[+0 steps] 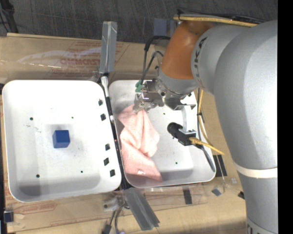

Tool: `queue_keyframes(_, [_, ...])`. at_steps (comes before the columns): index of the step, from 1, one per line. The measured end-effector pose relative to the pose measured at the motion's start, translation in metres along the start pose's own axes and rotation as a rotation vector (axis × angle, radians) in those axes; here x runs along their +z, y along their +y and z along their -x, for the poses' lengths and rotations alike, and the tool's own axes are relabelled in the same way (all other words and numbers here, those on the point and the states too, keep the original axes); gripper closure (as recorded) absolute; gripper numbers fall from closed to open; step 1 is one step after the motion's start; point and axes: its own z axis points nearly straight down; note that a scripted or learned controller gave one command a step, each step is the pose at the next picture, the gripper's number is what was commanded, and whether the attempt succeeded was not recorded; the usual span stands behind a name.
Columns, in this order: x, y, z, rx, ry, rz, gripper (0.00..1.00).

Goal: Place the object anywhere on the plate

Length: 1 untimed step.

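A pink cloth [140,143] lies in the right bin [200,172], along its left wall. Its top corner is drawn up into a peak that meets the fingers of my gripper [142,103]. The gripper hangs over the bin's upper left part and looks shut on that corner of the cloth. The rest of the cloth drapes down toward the bin's near edge. A small blue cube [61,138] sits on the floor of the left bin [19,106], well apart from the gripper.
The arm's orange band [183,48] and grey body [244,82] cover the right bin's far right side. A black fitting [179,132] with a yellow cable [207,147] hangs over the middle of that bin. A black-clipped divider [108,130] separates the bins.
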Motion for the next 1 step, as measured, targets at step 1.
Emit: queue_keyframes(1, [-0.0309, 0.0001, -0.0010, -0.009, -0.001, 0.008, 1.00])
